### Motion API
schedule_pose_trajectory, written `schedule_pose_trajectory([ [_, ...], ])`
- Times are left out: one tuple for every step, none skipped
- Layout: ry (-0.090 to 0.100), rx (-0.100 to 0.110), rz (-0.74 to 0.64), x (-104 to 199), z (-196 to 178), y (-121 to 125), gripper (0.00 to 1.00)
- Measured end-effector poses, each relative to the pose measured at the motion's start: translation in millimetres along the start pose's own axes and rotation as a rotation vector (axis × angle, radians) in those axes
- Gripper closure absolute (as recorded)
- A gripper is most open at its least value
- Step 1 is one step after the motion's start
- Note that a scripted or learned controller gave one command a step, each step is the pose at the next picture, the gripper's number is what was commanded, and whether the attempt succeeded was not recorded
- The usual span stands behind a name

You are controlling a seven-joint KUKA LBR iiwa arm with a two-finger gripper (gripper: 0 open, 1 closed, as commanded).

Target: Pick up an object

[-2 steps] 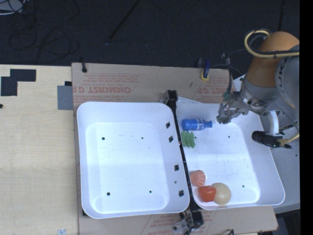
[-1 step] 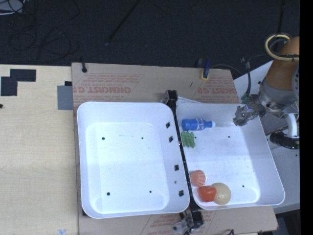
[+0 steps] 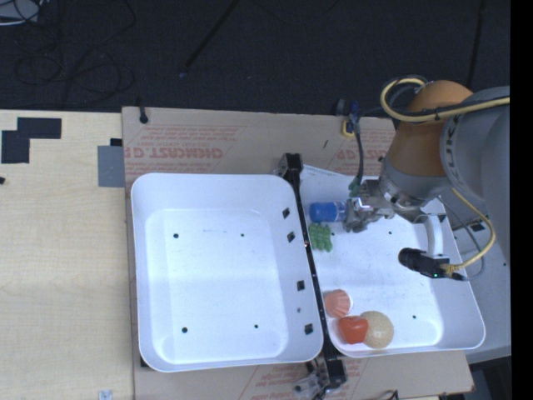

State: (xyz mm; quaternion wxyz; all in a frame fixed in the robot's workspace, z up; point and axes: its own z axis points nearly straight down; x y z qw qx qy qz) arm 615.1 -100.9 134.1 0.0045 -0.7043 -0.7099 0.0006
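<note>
Tabletop with two white bins: in the right bin (image 3: 466, 323), the claw (image 3: 360, 215), its finger state indiscernible, should centre over the blue cylinder (image 3: 323, 212) before closing.

- The counter (image 3: 58, 248) is pale wood, with dark grey and black patches near its back left edge.
- A brown cardboard sheet (image 3: 216, 140) with red mirrored printing lies on the counter beneath both bins.
- The left bin (image 3: 150, 192) is white and shallow, with small dark dots on its floor.
- A black divider strip (image 3: 304, 257) runs between the two bins, touching both rims.
- Dark cables (image 3: 75, 57) trail across the black floor behind the counter.
</note>
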Motion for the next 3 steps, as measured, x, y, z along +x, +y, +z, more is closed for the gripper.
schedule_pose_trajectory([
  [-0.004,0.002,0.008,-29.2,45.5,28.1,1.0],
  [-0.008,-0.007,0.01,-85.8,45.5,28.0,1.0],
  [-0.006,-0.006,0.008,-83.5,45.7,28.1,0.0],
])
